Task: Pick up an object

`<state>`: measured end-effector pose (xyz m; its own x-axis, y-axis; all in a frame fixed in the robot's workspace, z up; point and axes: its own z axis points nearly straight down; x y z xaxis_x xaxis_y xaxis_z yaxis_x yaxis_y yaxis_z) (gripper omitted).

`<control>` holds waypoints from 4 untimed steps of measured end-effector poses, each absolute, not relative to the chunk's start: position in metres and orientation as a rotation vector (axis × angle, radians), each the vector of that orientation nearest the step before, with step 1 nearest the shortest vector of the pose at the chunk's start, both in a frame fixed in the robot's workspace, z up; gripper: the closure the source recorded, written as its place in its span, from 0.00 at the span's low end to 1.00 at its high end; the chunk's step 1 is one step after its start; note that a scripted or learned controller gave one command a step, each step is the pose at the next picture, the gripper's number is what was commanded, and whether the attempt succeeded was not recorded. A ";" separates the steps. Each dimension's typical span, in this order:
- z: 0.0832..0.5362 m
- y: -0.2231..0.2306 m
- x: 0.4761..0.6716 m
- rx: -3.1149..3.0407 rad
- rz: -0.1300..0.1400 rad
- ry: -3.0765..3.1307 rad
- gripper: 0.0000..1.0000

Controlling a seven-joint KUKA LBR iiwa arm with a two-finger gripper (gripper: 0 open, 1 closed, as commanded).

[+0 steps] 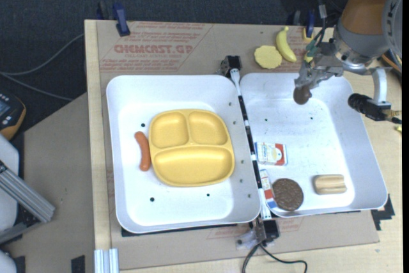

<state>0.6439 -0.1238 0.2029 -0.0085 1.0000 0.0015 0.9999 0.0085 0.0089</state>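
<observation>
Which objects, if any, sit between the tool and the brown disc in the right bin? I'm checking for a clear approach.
Nothing visible does. The tool hangs over the far part of the right bin, and the brown disc lies at its near edge, with bare floor between. The small carton lies left of that line, the tan block right.

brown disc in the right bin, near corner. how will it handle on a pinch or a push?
The brown disc lies flat, so it probably won't roll or tip; a push would likely slide it across the smooth right bin. Its low profile may leave the gripper little edge to pinch. It sits close to the bin's near rim, which could block a finger.
</observation>
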 end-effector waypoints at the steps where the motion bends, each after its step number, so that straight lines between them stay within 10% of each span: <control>1: 0.184 -0.081 0.635 2.219 -0.001 2.229 1.00; 2: 0.185 -0.084 0.635 2.221 -0.002 2.224 0.00; 3: 0.092 -0.118 0.617 2.232 -0.011 2.222 0.00; 4: 0.109 -0.116 0.622 2.220 0.001 2.220 1.00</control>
<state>0.6216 -0.1158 0.1092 0.0004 1.0000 -0.0008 1.0000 -0.0004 0.0019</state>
